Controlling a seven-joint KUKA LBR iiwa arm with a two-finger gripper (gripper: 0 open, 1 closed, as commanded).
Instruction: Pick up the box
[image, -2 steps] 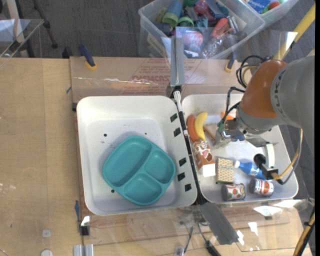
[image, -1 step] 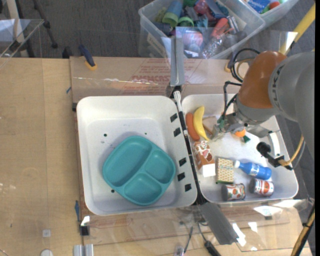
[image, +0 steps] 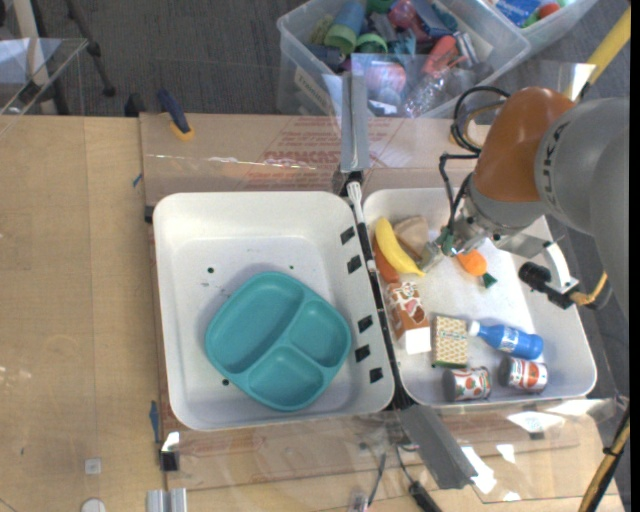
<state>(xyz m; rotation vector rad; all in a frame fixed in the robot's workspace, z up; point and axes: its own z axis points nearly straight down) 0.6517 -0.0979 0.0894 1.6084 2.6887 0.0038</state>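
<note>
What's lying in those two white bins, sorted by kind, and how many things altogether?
Left bin:
Teal divided plate: 1

Right bin:
Banana: 1
Carrot: 1
Box: 1
Blue and white bottle: 1
Cans: 2
Printed packet: 1
Tan item behind the banana, kind unclear: 1

Total: 9

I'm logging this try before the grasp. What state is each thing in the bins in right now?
box: lying flat, untouched, right bin
banana: lying by the divider
carrot: lying beside the gripper
bottle: on its side
two cans: on their sides, near front wall
teal plate: flat in left bin
</note>
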